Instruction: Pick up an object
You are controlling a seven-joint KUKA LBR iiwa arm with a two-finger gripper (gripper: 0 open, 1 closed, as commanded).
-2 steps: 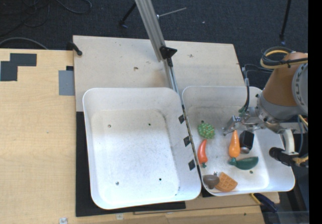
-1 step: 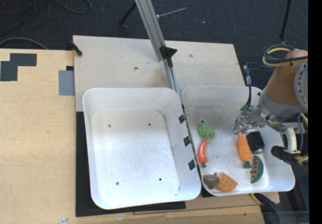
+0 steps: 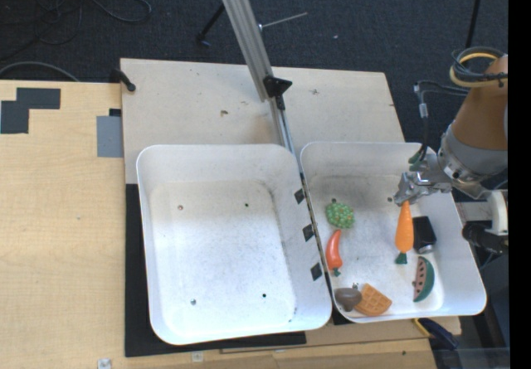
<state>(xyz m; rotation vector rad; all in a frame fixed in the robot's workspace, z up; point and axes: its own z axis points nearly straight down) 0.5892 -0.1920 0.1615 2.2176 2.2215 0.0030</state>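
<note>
At the right side of the frame, over the right bin, the gripper hangs just above the top end of a toy carrot. Its small metal fingers are bunched against the arm's grey wrist, and at this distance I cannot tell whether the jaws stand wide or narrow. The carrot lies lengthwise directly below them, orange body upward in the frame and green tip toward the lower edge; its top seems to touch or sit just under the fingers, though nothing shows it clearly between them. Just beside the carrot on the right lies a small black block. Lower right of that rests a watermelon slice. Toward the bin's middle sit a green bumpy piece and a red chilli, with a waffle and a brown lump near the bottom rim. Left of these lies the left bin.
</note>
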